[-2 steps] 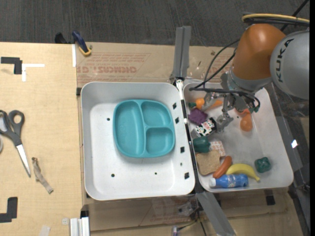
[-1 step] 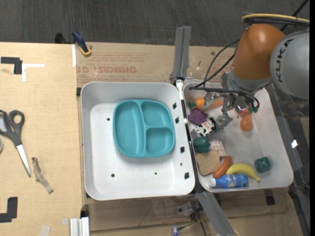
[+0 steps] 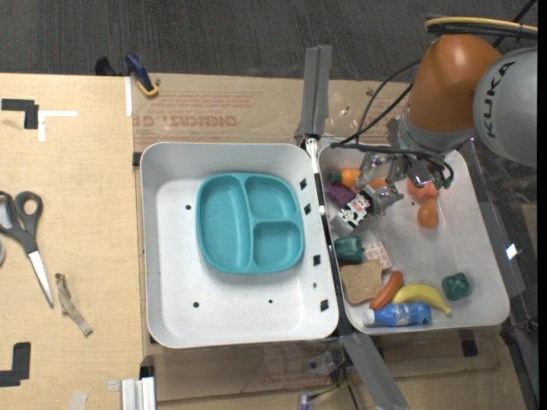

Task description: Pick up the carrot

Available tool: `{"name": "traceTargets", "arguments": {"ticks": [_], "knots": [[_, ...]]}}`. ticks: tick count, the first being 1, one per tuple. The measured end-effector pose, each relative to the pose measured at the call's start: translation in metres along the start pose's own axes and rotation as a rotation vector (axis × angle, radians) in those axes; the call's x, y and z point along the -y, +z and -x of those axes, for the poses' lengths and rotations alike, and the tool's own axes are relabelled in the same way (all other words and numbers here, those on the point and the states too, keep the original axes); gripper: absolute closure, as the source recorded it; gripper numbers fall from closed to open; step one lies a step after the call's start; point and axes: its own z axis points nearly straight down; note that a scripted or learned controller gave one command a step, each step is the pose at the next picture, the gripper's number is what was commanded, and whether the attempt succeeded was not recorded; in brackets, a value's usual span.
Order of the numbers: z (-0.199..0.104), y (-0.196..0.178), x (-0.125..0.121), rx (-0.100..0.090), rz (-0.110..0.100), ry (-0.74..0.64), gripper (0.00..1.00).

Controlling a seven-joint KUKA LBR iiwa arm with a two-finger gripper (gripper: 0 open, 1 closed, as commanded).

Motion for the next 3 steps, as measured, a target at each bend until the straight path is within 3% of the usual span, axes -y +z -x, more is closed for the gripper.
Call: {"name": "traceTargets", "arguments": {"ticks": [1,2,3], "knots": [[0.012,-0.087,-0.037,0.005,0.008,-0.187,1.0],[-0.074,-0.005,-0.027,0.017,0.0,-0.211,1.0],[-0.078,0.002,-0.029,0.003,0.009,-0.212,0.0]]}}
